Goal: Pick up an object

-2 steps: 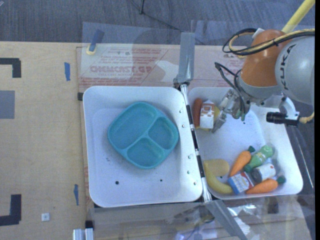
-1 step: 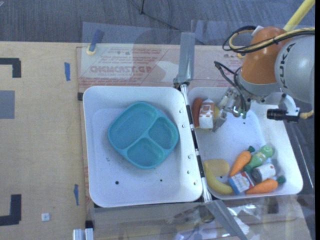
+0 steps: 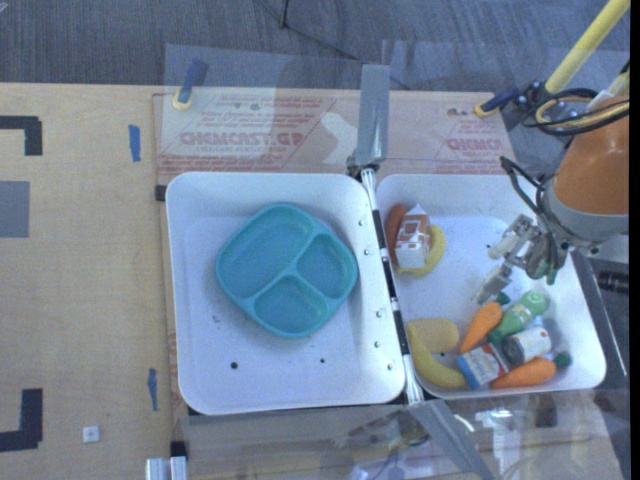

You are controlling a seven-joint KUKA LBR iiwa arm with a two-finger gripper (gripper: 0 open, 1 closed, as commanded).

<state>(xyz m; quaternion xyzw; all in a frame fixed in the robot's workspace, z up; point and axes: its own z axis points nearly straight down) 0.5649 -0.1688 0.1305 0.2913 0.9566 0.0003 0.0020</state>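
My gripper (image 3: 497, 269) hangs over the right bin (image 3: 460, 208), in its right half, just above a heap of toy food. Its fingers stand open with nothing between them. Right below it lie an orange carrot (image 3: 482, 325) and a green bottle (image 3: 522, 315). Further down are a small white bottle (image 3: 529, 346), a blue and red box (image 3: 482, 365), a second carrot (image 3: 526, 373) and a yellow piece (image 3: 434, 352). At the bin's left side, a white and orange carton (image 3: 410, 238) rests on a yellow banana (image 3: 437, 253), beside a red-orange piece (image 3: 396, 218).
The left bin (image 3: 200, 348) holds a teal divided plate (image 3: 287, 268). The arm's orange band (image 3: 595, 173) and cables hang over the right bin's far right corner. A metal strip (image 3: 372, 118) runs back from the divider between the bins.
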